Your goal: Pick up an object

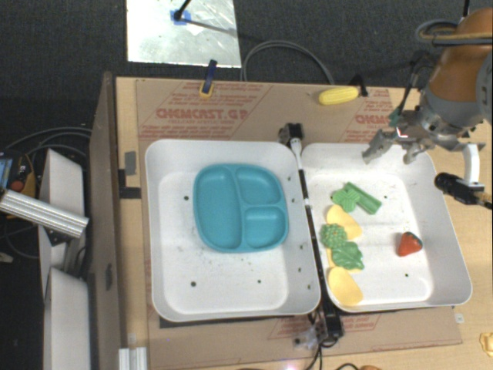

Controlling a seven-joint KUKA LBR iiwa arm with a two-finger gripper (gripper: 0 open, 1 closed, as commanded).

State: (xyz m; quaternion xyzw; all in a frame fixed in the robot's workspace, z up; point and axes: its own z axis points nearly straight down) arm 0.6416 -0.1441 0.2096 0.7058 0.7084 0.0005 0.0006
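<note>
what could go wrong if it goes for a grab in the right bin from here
1. The yellow and green toy foods lie bunched and touching along the right bin's left wall, so the end effector may catch two pieces or jam against that wall.
2. The strawberry lies apart but looks small and rounded; it could slip out as the fingers close.
3. The end effector hangs over the bin's far edge, well away from every piece, so a descent here likely grabs nothing.

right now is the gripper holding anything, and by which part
Nothing is held. The gripper hangs open over the far edge of the right bin, with no object between its fingers; the strawberry and green pieces lie loose below.
</note>
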